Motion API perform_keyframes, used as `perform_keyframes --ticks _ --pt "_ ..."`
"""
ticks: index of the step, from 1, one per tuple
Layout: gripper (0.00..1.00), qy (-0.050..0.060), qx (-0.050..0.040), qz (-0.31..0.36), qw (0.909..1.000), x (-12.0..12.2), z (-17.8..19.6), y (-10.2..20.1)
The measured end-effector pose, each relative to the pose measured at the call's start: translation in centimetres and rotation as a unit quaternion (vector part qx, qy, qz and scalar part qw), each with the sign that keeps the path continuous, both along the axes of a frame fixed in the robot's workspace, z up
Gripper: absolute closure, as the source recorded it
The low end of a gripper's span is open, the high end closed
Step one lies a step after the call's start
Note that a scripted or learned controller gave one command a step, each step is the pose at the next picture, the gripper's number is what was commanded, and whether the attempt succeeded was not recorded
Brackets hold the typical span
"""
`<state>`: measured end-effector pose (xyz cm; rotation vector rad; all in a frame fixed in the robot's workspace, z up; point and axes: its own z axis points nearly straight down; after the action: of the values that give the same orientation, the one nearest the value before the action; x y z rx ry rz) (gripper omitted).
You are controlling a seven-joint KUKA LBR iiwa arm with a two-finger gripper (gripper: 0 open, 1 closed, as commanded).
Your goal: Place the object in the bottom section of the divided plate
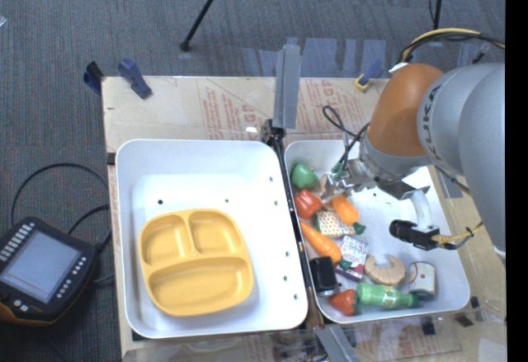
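— Where does the divided plate sit?

— The yellow plate lies flat in the left bin, toward its near side. It has two small sections at the far side and one long section at the near side; all three show bare yellow.

— And the object to be placed?

— Which one is meant cannot be told. The toy foods all lie in the right bin, crowded along its left half: a green pepper, a red tomato, a long carrot, a smaller orange piece, two small checked packets, a black block, a strawberry, a green bottle lying on its side, and a tan bread slice.

— Where is the gripper?

— The gripper is low over the far-left part of the right bin, just beside the pepper and the orange piece. The arm reaches in from the right, its orange band above the wrist. Whether the jaws are spread or closed cannot be told.

— Anything beyond the bins?

— A handheld control pad lies on the floor at left.
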<state>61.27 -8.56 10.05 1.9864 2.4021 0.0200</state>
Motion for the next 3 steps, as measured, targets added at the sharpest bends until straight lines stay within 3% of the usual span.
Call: perform_keyframes --ticks 1,2,3 --pt "1.0 0.01 0.0032 0.028 0.9996 0.4 9.1 7.2" --pt "1.0 0.017 0.0044 -0.109 0.9938 -3.3 8.5 14.6" --pt "1.0 0.012 0.0066 -0.169 0.9856 -8.4 -0.2 22.6"
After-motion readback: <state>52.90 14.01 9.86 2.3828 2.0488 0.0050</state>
